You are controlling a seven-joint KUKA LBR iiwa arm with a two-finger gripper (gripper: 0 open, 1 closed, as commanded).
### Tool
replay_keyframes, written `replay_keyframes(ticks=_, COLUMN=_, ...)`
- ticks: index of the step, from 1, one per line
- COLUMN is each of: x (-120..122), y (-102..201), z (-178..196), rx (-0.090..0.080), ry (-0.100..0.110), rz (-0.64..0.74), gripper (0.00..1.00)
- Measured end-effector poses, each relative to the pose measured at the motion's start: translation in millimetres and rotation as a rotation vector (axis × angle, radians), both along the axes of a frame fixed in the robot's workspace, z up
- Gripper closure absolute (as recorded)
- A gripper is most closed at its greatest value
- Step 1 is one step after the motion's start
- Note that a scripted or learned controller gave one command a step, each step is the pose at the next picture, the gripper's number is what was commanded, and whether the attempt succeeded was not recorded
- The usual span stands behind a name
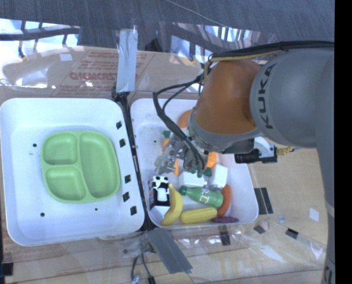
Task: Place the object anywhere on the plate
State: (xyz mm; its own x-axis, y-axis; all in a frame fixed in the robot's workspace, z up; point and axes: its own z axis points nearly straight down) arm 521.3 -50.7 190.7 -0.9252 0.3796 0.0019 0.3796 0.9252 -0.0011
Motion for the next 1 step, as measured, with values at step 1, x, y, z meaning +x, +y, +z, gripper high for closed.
replay_keyframes(ticks=1, x=0.0, y=0.0, z=0.0, rx=0.000, ry=0.000, rz=0.000, gripper=0.00)
